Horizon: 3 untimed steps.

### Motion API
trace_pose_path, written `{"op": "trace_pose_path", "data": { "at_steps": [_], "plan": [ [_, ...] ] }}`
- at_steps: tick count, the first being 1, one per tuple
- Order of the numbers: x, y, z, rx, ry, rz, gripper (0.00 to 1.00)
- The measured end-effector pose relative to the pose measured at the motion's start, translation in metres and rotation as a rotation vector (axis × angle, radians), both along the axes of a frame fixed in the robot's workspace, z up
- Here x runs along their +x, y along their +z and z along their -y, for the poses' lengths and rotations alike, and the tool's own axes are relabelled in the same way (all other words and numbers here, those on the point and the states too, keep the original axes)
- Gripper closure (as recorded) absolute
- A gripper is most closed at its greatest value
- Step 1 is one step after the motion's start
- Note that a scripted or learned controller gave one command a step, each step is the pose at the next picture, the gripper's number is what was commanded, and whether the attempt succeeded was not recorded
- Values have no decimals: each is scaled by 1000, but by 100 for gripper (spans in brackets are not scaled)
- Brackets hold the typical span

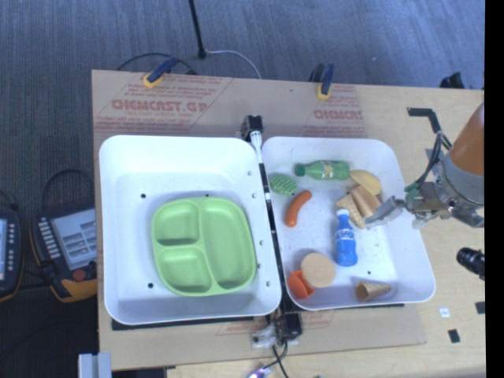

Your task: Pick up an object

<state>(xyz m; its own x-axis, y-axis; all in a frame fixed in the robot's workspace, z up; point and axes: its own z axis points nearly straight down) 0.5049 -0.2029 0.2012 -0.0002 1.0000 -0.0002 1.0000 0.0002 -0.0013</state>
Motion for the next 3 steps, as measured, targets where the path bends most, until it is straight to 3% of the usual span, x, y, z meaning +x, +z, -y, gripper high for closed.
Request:
{"op": "trace_pose_path", "data": {
  "at_steps": [1,2,3],
  "plan": [
    [23,-113,-55,-2,-98,8,0],
    [24,-101,-53,-6,-100,14,100],
    [23,-12,-95,0,-253,1,100]
  ]
}}
